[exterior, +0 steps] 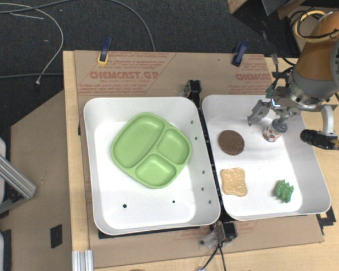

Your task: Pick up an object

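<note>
My gripper hangs over the back of the right bin, its two fingers spread apart and open. A small red and white object sits on the bin floor just below the fingertips, close to the right finger; it is not held. A round brown cookie lies to the left of the gripper. Nearer the front lie a tan cracker and a small green leafy piece.
The left bin holds a green divided plate. A black clamp sits where the two bins meet at the back. A black part of the arm juts over the right bin's right edge.
</note>
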You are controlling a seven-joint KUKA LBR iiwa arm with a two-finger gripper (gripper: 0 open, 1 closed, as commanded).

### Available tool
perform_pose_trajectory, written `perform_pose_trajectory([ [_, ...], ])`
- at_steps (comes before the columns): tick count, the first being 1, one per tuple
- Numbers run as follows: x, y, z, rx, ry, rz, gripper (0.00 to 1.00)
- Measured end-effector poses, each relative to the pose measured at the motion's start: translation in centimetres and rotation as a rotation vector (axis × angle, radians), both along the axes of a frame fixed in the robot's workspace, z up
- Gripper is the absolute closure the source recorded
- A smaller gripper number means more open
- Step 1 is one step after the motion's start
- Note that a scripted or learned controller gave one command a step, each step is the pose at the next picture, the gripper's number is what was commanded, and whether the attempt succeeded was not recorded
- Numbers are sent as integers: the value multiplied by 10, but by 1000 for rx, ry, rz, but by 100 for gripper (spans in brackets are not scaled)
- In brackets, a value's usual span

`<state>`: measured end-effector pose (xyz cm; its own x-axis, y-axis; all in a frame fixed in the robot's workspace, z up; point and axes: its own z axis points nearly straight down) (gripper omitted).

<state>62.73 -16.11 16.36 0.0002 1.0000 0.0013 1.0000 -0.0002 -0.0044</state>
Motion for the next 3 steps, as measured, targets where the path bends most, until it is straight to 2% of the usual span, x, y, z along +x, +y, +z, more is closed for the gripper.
perform_pose_trajectory([
  [1,10,3,-36,-6,-22,2,0],
  [2,11,3,-38,-6,-25,2,0],
  [3,12,4,-27,-6,-29,4,100],
])
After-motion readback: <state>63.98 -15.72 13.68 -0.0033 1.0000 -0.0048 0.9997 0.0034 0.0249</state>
